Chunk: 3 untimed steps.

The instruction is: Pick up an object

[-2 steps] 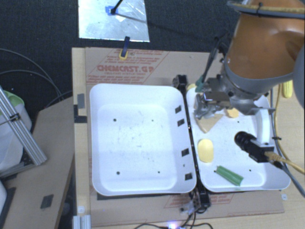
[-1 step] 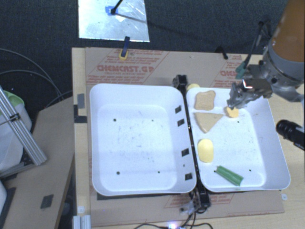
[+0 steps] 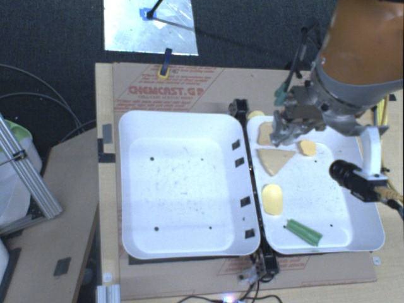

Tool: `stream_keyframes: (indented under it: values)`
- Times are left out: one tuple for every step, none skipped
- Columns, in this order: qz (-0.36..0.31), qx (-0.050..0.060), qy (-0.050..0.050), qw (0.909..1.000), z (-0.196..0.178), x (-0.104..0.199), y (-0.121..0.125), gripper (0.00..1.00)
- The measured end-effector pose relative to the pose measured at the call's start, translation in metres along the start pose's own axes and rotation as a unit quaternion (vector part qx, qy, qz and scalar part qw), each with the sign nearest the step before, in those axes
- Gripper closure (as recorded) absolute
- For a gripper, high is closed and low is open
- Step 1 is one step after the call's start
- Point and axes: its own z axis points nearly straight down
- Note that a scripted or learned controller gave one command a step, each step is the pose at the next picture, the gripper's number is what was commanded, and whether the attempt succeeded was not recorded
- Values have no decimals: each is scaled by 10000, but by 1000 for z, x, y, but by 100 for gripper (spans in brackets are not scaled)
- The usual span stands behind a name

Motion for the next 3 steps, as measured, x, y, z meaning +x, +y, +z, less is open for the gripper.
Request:
stream_keyframes:
  values:
    - [78,42,-25,10000,88,-81,-2,100]
    - [-3,4,-3,10000,86,-21,0,100]
    - [38,6,-12,10000,93,-28,0,100]
